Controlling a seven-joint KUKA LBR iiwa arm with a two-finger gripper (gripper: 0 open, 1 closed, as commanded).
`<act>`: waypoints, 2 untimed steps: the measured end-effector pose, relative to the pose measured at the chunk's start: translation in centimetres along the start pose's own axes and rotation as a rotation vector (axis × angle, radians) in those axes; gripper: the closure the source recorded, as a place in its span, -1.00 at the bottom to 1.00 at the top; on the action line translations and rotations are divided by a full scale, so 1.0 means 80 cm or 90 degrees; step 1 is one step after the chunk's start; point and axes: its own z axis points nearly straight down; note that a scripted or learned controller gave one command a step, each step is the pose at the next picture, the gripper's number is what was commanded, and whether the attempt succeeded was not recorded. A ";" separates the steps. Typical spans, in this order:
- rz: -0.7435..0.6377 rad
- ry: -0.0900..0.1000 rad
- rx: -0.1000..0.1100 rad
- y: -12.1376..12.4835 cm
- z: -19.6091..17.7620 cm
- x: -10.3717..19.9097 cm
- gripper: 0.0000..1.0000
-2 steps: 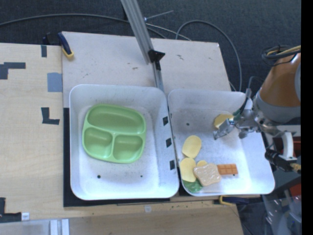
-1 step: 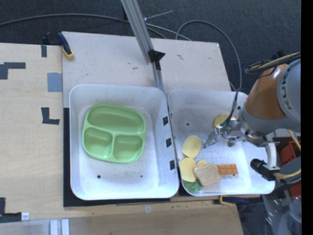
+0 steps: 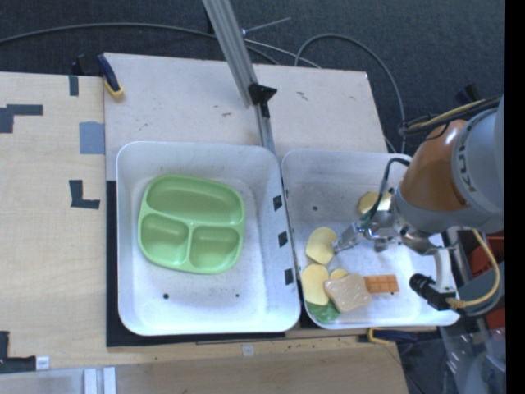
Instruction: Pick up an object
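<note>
Across the middle of the frame, a pale bench (image 3: 189, 97) bearing two white bins side by side. At the right edge, the grey arm (image 3: 455, 179) with its orange band, reaching in toward the left over the right bin (image 3: 328, 171). In the left bin (image 3: 131, 294), just a green divided plate (image 3: 193, 224), well apart from the tool and no likely target.

Crowded into the lower left corner of the right bin: a tan bread-like slice (image 3: 350, 292), a yellow piece (image 3: 315, 281) touching its left side, another yellow piece (image 3: 321, 243) just above that, and a small orange wafer (image 3: 381, 284) at the slice's right. Farther up, close against the wrist, a third yellow bit (image 3: 369, 202), partly hidden.

Low over the right bin, the gripper (image 3: 354, 238), tip pointing left. Open or closed: cannot tell at this slant. Nothing seen held.

Key relation, as a judgement: upper yellow piece just left of the tip and nearest; slice and wafer below it toward the bottom edge. Probably a short shift left and down needed
</note>
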 end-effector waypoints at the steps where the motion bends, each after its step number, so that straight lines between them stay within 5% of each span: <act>1: 0.000 0.001 0.000 0.000 -0.014 0.000 1.00; 2: 0.000 0.000 -0.002 0.013 -0.083 0.003 1.00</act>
